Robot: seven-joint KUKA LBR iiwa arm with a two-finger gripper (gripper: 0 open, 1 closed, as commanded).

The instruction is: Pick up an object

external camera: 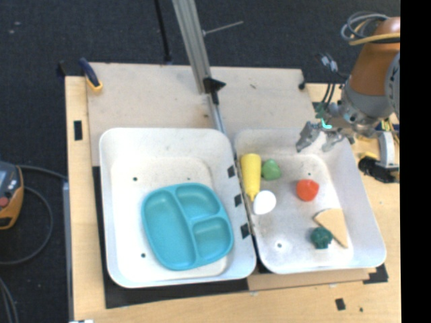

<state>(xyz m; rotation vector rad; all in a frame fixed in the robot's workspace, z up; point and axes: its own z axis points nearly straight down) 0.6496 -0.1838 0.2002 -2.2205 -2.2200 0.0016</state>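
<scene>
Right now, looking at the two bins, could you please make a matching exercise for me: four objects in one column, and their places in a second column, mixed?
Objects:
1. blue divided plate
2. yellow cylinder
3. red object
4. dark green object

Places:
A. right bin, along its left wall
B. right bin, touching the tan wedge
C. left bin
D. right bin, near its middle, standing apart

Pairs: 1-C, 2-A, 3-D, 4-B
</scene>
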